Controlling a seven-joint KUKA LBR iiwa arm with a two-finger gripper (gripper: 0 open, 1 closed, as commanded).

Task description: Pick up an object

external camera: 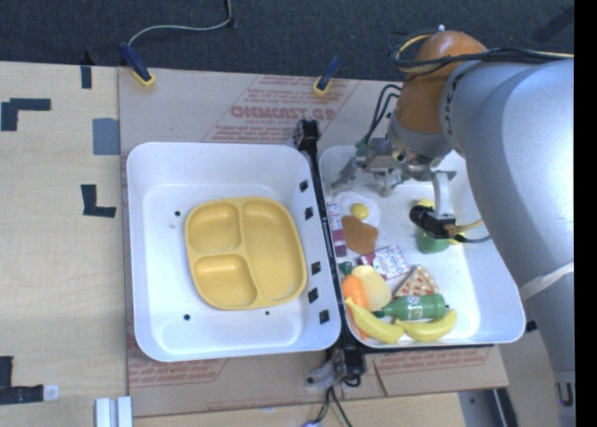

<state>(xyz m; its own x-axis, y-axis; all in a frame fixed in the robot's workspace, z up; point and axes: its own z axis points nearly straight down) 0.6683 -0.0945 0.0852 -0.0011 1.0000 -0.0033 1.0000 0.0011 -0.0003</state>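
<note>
My gripper [381, 172] hangs over the far end of the right bin [485, 276], under the orange band of the wrist [438, 57]. Just in front of it lie a toy fried egg [359, 210] and a brown flat piece [359, 235]. Nothing shows held in the gripper. Nearer the front of the bin sit a small printed packet [391, 260], a pizza slice [418, 281], a green bottle [416, 306], a banana [410, 327], a pale yellow fruit [372, 285] and an orange carrot [352, 289]. A green piece [433, 244] lies at the right, under a black part.
The left bin [154, 229] holds a yellow divided plate [245, 252]. The big grey arm [532, 155] covers the right bin's right side. A black divider [317, 229] runs between the bins. Cardboard and blue-yellow clamps [136, 63] lie behind.
</note>
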